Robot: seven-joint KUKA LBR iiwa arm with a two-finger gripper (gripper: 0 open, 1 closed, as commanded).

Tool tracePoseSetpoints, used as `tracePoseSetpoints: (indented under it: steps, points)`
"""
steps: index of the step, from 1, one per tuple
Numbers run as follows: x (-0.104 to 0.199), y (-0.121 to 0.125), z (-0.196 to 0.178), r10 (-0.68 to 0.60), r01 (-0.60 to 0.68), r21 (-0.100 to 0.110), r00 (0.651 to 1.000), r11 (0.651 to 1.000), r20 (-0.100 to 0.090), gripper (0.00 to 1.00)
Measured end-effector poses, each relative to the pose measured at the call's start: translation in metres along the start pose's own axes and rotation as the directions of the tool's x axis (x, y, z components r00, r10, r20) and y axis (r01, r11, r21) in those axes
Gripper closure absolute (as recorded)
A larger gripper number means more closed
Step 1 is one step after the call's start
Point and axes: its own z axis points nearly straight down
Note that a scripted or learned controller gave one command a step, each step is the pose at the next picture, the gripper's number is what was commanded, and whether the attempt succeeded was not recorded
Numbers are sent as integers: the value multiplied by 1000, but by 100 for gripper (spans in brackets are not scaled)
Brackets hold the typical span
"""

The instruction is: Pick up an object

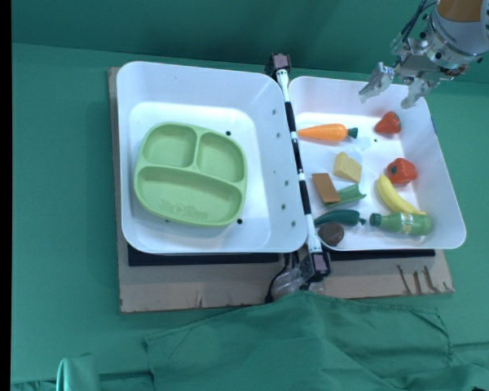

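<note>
Objects fill the right bin [444, 187], right of centre in the frame: a carrot [323, 133] near its upper left, a strawberry [388, 123] toward its upper right, a cheese wedge [348, 168] in the middle, a red pepper [401, 170] to the right of that, and a banana [394, 196] just below the pepper. A brown block [325, 188] lies at the bin's left side with a green pepper [350, 192] touching it. Along the lower edge sit a cucumber [338, 217], a dark round piece [331, 234] and a green bottle [402, 223] on its side.

My gripper [394, 90] hangs at the upper right of the frame, over the bin's top edge, just above the strawberry. My fingers [377, 81] are spread apart with nothing between them.

At centre left, the left bin [261, 96] holds a green divided plate [191, 173]. Green cloth [65, 243] covers the bench around both bins.
</note>
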Motion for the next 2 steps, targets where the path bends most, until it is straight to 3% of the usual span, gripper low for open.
tracePoseSetpoints:
  steps: [1,2]
  points:
    - [-1,1,-14,2,-2,-7,1000,1000,3,100]
    - [-1,1,-13,3,-3,-5,1000,1000,4,0]
